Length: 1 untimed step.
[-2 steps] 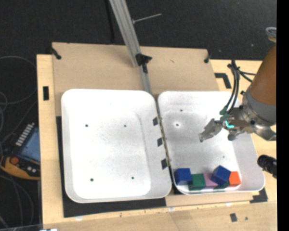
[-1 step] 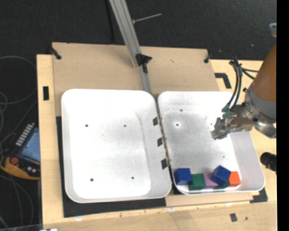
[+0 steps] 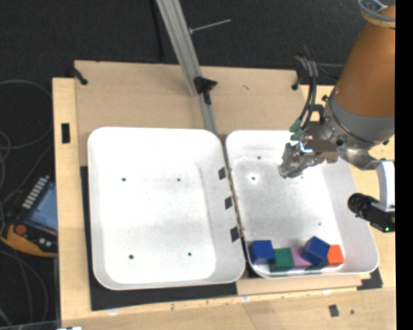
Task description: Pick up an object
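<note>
Several small blocks lie along the near edge of the right bin (image 3: 261, 163): a blue block (image 3: 261, 249), a green block (image 3: 283, 258), a pink block (image 3: 301, 258), a second blue block (image 3: 316, 249) and an orange block (image 3: 335, 254). My gripper (image 3: 291, 165) hangs over the upper middle of the right bin, well away from the blocks, which sit toward the camera from it. Nothing shows between its fingertips.
The left bin (image 3: 158, 205) lies beside the right one, with small black clips along the shared edge. A slanted metal rail (image 3: 182, 43) rises behind the bins. Cables and a handheld pendant (image 3: 27, 218) lie off the bench at left.
</note>
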Tool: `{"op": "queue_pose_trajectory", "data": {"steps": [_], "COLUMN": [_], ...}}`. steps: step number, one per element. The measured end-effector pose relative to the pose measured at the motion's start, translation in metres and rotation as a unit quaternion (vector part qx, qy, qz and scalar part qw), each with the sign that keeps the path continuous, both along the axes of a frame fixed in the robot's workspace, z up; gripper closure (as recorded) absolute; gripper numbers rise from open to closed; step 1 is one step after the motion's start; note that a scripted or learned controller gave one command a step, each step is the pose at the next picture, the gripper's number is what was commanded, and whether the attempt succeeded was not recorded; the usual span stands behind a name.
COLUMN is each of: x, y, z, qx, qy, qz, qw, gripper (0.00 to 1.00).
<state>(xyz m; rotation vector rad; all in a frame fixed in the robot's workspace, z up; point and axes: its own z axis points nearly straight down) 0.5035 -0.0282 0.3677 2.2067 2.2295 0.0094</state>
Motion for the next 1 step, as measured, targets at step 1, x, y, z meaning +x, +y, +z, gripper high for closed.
{"op": "queue_pose_trajectory", "data": {"steps": [1], "x": [-0.0013], "y": [-0.0049], "z": [-0.0025], "qx": [-0.0014], "qy": [0.003], "qz": [-0.003], "qw": [1.0000], "gripper": [0.00]}}
